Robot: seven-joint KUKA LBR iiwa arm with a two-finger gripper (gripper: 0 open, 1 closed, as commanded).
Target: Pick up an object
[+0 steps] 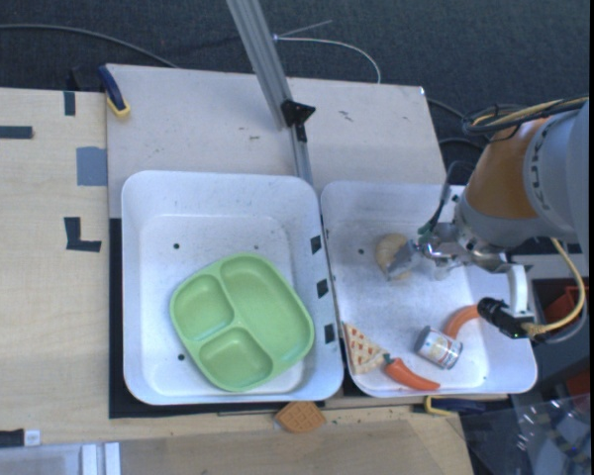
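Note:
In the right bin [495, 379], a tan rounded object [388, 249] lies near the middle. My gripper [422, 256] is low over the bin, right beside that object on its right and touching or nearly touching it. Toward the front of the bin lie a small metal can [439, 348] on its side, an orange carrot [411, 374], a waffle-patterned wedge [361, 345] and a curved orange piece [461, 318]. The grey arm with its orange band [502, 176] comes in from the right.
The left bin [139, 265] holds a green divided plate [242, 320]. A metal pole [262, 47] slants down to the bins' shared wall. A round cookie [297, 417] lies on the bench in front of the bins. Cables trail at the right.

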